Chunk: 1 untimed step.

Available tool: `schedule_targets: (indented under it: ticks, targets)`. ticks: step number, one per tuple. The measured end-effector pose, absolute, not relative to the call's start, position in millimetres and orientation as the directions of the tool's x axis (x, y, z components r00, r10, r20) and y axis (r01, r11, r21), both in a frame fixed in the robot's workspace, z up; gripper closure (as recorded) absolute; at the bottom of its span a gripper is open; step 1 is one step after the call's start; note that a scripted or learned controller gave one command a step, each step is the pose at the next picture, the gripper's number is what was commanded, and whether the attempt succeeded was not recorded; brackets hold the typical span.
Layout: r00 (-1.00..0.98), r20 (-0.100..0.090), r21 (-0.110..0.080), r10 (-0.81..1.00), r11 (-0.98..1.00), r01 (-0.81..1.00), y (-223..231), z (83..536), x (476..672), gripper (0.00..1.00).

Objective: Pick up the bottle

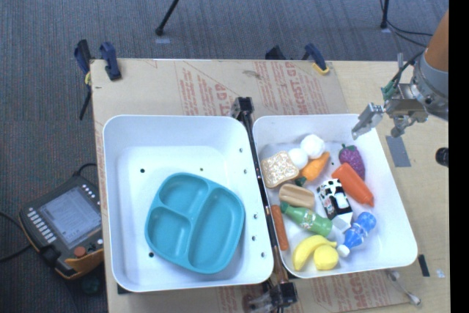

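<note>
Green plastic marks the bottle [308,217], which lies on its side in the right bin [401,231], between the hot-dog bun [297,195] on its far side and the banana [311,249] nearer the camera. Its long axis runs roughly left to right, tilting slightly nearer toward the right, where the pale cap end sits. A carrot [355,184] and a small cow-patterned carton [334,199] crowd its right side. The gripper [382,119] hovers above the bin's far right corner, jaws spread apart and holding nothing. From there the bottle lies to the left and nearer the camera, so the coming reach probably has to travel diagonally inward, with the jaws closing across the bottle's narrow width.
</note>
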<state>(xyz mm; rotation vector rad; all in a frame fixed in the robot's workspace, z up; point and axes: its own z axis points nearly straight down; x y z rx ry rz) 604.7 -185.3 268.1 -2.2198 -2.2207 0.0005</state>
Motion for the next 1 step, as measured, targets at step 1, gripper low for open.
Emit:
schedule_targets:
  ticks: [1]
  targets:
    - [-0.003, 0.002, -0.002, 1.000, 0.003, 1.000, -184.9, 277.9, 605.2, 1.00]
